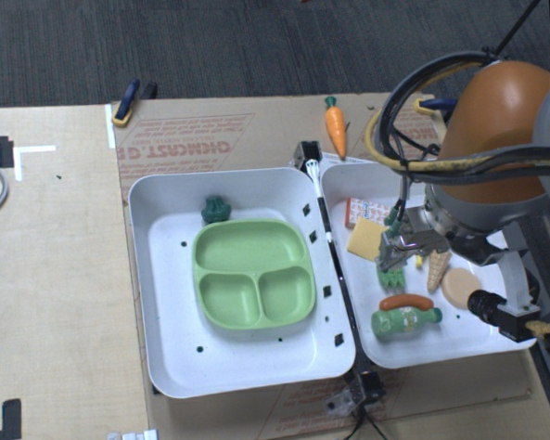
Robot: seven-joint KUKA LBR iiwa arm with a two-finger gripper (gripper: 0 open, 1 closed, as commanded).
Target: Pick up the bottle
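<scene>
The green bottle (407,321) lies on its side near the front wall of the right bin (432,352), just in front of the toy sausage (406,301). The gripper (395,254) hangs behind the sausage, over a green toy; whether its fingers are apart or together I cannot tell. This looks like the approach step: next it should shift forward over the bottle and descend.

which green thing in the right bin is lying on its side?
The green bottle, flat on its side by the right bin's near wall, just below the hot dog. The other green toy sits by the gripper.
</scene>
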